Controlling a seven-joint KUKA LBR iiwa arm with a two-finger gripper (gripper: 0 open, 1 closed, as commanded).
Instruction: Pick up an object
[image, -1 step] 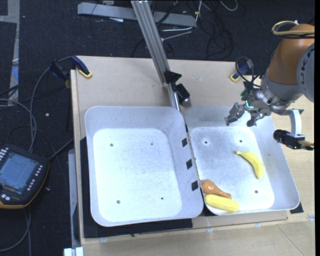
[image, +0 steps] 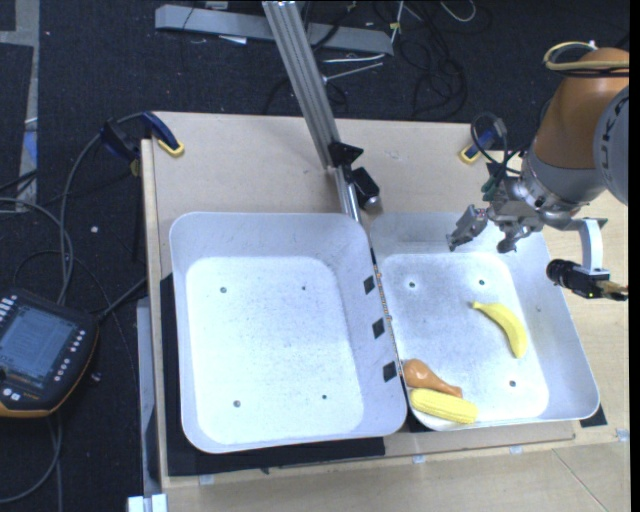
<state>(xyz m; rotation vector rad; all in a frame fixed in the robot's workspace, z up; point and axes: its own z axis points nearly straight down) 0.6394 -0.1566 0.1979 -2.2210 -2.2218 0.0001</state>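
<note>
The pincer (image: 492, 232) hung over the far edge of the right bin (image: 560, 330), near that bin's far right corner, with its two fingers (image: 466, 229) spread apart and nothing between them; it touched no object, and whether the tips grazed the bin's rim could not be told from this slant. Behind it the grey arm (image: 585, 120) with its orange band reached in from the right. The step in hand looked like the approach before a grasp, so nothing was picked up yet. The nearest thing to take was the banana (image: 503, 324), which lay alone on the bin's floor towards its right wall, well apart from the pincer and curved along its length. To do this well, the pincer would best travel towards the near edge until it stood over the banana's middle, turn so the fingers straddled the narrow width and not the long curve, then come straight down and close. The other two things, an orange chicken leg (image: 430, 377) and a yellow corn cob (image: 445, 406), lay touching each other at the bin's near left corner, hard against the wall, a poorer choice since the fingers would have little room there. The left bin (image: 265, 330) sat just beside, sharing the middle edge
</note>
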